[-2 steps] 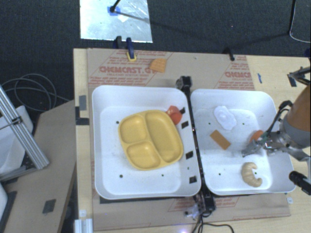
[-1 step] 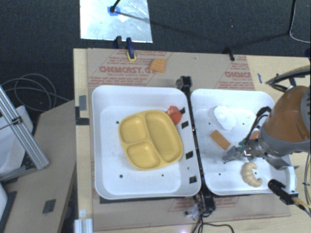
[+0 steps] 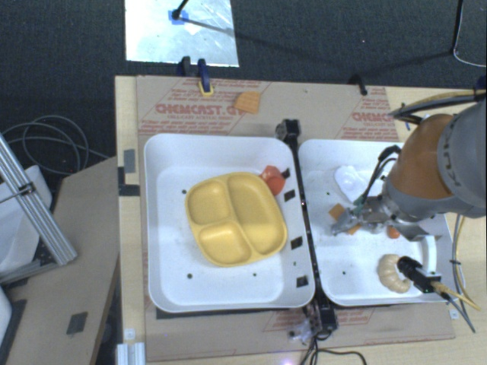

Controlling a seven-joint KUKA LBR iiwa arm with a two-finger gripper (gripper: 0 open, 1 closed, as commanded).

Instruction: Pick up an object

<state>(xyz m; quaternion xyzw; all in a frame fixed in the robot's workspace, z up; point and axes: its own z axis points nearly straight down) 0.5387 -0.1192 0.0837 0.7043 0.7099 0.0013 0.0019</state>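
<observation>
Orange block (image 3: 337, 213), small and squarish, lies in the right bin (image 3: 342, 276), toward that bin's left side and about midway between its near and far walls. The gripper (image 3: 351, 223) is low over the bin floor just right of the block, close enough that touch or a gap cannot be told apart; whether it is clamped on anything or released cannot be told from this slant. Farther back in the same bin sits a crumpled white wad (image 3: 350, 179). A small red piece (image 3: 393, 233) lies right of the gripper, and a pale, crescent-shaped pastry toy (image 3: 391, 272) rests near the bin's near right corner. The left bin (image 3: 171, 226) carries a yellow divided plate (image 3: 236, 219) with three compartments, and a red-orange lump (image 3: 273, 178) lies at the plate's far right edge. On the counter (image 3: 319, 109) beyond the bins rests a tan chip (image 3: 247, 101).
</observation>
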